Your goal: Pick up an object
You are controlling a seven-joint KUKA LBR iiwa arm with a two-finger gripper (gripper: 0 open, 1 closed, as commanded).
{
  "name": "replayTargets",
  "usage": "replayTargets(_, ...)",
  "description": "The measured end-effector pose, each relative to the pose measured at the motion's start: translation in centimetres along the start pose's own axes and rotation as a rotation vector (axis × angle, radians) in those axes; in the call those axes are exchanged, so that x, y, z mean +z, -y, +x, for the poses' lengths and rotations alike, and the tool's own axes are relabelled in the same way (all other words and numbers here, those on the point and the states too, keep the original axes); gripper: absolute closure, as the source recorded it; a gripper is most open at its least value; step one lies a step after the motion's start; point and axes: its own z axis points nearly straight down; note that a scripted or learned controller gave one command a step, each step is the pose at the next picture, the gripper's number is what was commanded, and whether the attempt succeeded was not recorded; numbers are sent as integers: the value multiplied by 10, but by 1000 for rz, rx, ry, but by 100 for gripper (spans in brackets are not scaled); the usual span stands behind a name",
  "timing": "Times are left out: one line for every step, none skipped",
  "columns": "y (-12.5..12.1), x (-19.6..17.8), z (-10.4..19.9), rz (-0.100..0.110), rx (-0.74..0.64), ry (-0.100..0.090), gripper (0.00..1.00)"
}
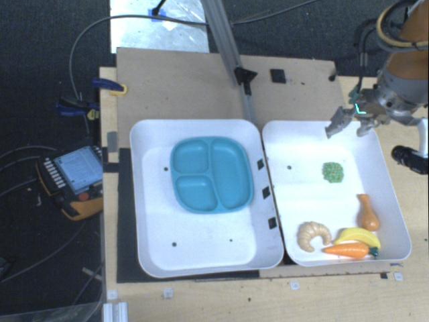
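My gripper (350, 126) hangs open over the far right part of the right bin (295, 146), nothing between its fingers. Below it in that bin lies a green broccoli piece (332, 172). Toward the bin's near right corner are an orange-brown gourd-shaped toy (366, 213), a tan croissant (314, 234), a yellow banana (358, 235) and an orange carrot (347, 250), the last three close together. The gripper is well above and apart from all of them.
The left bin (154, 233) holds a blue divided plate (211, 174). A grey pole (221, 25) slants in from the top to a clamp at the bins' far edge. Cables and a handheld pendant (74, 180) lie off the bench at left.
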Motion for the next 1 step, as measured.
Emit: replayTargets(0,-1,0,-2,0,0,0)
